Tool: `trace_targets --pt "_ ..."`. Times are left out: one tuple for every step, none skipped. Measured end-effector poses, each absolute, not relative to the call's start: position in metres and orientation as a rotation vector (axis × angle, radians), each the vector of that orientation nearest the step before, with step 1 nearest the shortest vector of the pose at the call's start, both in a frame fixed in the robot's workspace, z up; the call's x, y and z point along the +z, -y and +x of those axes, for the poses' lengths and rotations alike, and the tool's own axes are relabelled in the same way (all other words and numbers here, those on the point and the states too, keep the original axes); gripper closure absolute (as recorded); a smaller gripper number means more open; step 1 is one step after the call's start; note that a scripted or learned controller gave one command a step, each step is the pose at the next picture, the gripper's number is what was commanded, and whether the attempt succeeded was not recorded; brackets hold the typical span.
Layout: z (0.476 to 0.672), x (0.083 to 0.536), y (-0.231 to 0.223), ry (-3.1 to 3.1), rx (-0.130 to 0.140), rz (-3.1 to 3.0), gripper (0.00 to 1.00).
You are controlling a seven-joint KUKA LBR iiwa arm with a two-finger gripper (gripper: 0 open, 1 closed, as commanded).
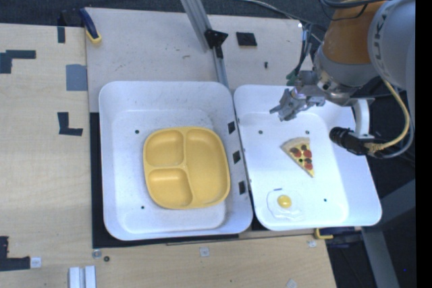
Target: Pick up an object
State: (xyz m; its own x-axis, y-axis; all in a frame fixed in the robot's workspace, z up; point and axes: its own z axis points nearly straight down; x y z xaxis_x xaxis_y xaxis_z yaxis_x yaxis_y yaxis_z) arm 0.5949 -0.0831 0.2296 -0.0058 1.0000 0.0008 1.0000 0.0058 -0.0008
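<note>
Hovering above the right bin [351,212], near its 11 o'clock corner: gripper [291,106], fingers apart, nothing between them. Lying on that bin's floor, at about 5 o'clock from the gripper and apart from it: pizza slice [300,155], point toward 5 o'clock. Resting near the bin's 7 o'clock edge: fried egg [284,203]. Sitting in the left bin [115,145], near its centre: yellow divided plate [185,166]. Judged step: approach, with no object yet grasped. Called for next: shifting toward 5 o'clock over the pizza slice, descending, then closing on it.
</note>
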Motion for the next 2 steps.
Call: trace_targets --pt "0.608 0.218 0.033 2.226 0.002 -2.215 1.00" --pt "0.622 0.228 -0.018 2.226 0.000 -2.215 1.00"
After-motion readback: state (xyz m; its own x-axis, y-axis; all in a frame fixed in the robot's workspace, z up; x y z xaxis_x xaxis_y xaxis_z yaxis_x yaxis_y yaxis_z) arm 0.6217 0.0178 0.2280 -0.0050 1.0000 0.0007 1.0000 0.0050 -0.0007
